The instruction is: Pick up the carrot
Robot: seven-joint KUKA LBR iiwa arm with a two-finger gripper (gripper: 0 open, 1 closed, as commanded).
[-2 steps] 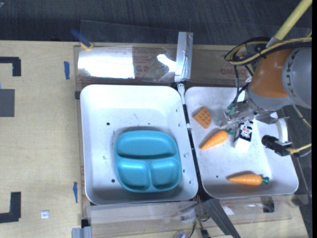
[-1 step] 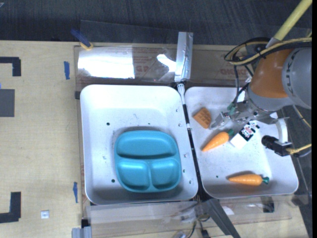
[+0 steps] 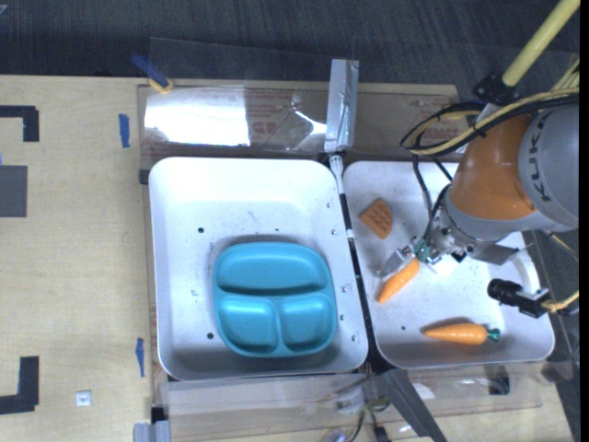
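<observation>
Carrot (image 3: 398, 283): small, orange, lying at a slant in the right bin (image 3: 529, 343), near that bin's left wall, its upper end touching the tip of the jaws (image 3: 416, 255). Jaws: at the carrot's upper end, hard against it; whether they were clenched, released or grasping the carrot could not be told from this view. Second carrot (image 3: 456, 333): larger, orange with a green stub at its right end, lying nearly level near the front wall of the same bin, apart from the first. Tan biscuit-like piece (image 3: 376, 218): in the right bin, above the small carrot and left of the arm (image 3: 497, 178). Arm: grey with an orange band, entering from the right, over the right bin. Left bin (image 3: 175, 210): held a blue divided tray (image 3: 273, 295), three compartments, set towards the front. Both bins stood side by side on a pale wooden surface (image 3: 64, 274)
</observation>
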